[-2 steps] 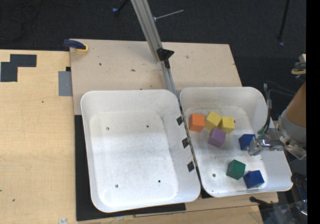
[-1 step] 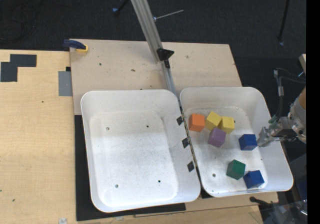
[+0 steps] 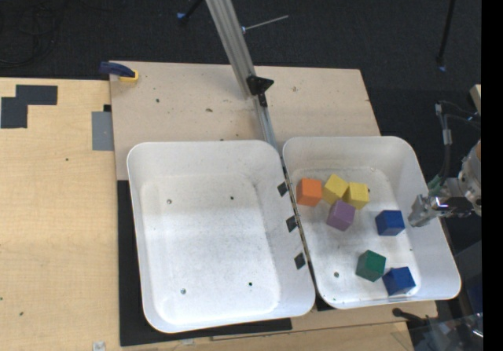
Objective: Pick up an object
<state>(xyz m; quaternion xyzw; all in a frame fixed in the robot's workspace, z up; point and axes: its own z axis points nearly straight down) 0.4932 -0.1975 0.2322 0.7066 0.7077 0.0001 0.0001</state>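
If you count the cubes in the right bin [image 3: 424,161], you get seven: one orange cube [image 3: 310,191], two yellow cubes, the first [image 3: 336,186] touching the second [image 3: 357,195], one purple cube [image 3: 340,215] just below them, two blue cubes, one [image 3: 389,222] near the bin's right wall and the other [image 3: 399,279] by the front corner, and one green cube [image 3: 370,265] just beside that lower blue one. The orange, yellow and purple cubes huddle together near the divider; the green and blue ones lie apart toward the right. You have two white bins on the tabletop [image 3: 189,102]; the left bin [image 3: 157,165] sits beside the right one.

The gripper [image 3: 422,210] reaches in from the right edge, over the right bin's right rim, just beside the upper blue cube, with little of the arm showing. You cannot tell from this view whether the fingers are spread or pressed together, and no cube is seen between them.
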